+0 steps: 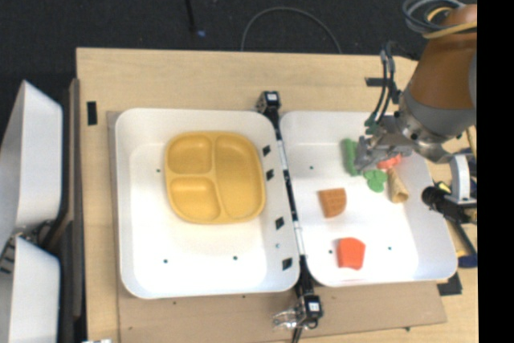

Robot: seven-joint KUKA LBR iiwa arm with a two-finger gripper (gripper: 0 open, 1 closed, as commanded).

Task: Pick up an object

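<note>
Nowhere any legible writing: gripper [374,159] over green object [351,156], right bin [426,269].

Yellow tray [215,177], orange block [332,202], red block [350,252].

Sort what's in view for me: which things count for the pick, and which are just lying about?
In play:
hand, low in the right bin
green piece beside it
small red piece
tan piece
orange-brown block
red-orange block

Lying about:
yellow divided plate in the left bin

Green piece [353,159], orange block [332,202], red block [350,252]
</note>
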